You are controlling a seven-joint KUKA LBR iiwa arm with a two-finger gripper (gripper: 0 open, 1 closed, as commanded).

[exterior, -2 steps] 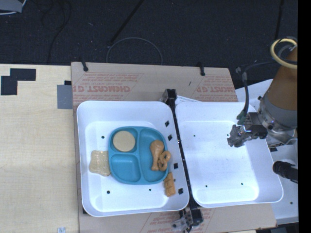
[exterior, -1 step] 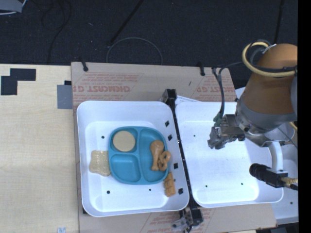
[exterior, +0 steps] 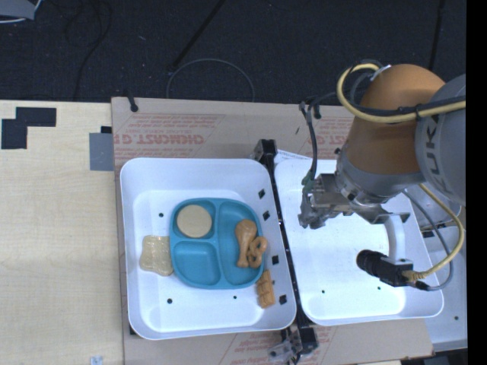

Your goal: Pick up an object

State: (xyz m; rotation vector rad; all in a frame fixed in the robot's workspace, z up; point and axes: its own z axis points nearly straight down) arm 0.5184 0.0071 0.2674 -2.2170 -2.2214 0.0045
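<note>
Blue divided plate point(exterior: 199, 271) with tan disc point(exterior: 193, 220), flat in left bin point(exterior: 144, 175)

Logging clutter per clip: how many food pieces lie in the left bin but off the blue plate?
2. A pale piece lies just left of the blue plate; a brown piece lies at its lower right corner. Nothing there looks hidden.

Robotics lab, grasp-test cell. Grey-and-orange industrial arm point(exterior: 396, 128) reaches over a pale wood tabletop point(exterior: 53, 226). Left bin point(exterior: 144, 310) and right bin point(exterior: 342, 299), both shallow white, sit on a flattened cardboard sheet point(exterior: 198, 128). Black tape marks point(exterior: 30, 124) on the tabletop. Loose cables point(exterior: 205, 74) trail over dark carpet point(exterior: 304, 36) behind. The props are toy-looking food pieces point(exterior: 249, 242) on a blue divided tray point(exterior: 199, 268).
</note>
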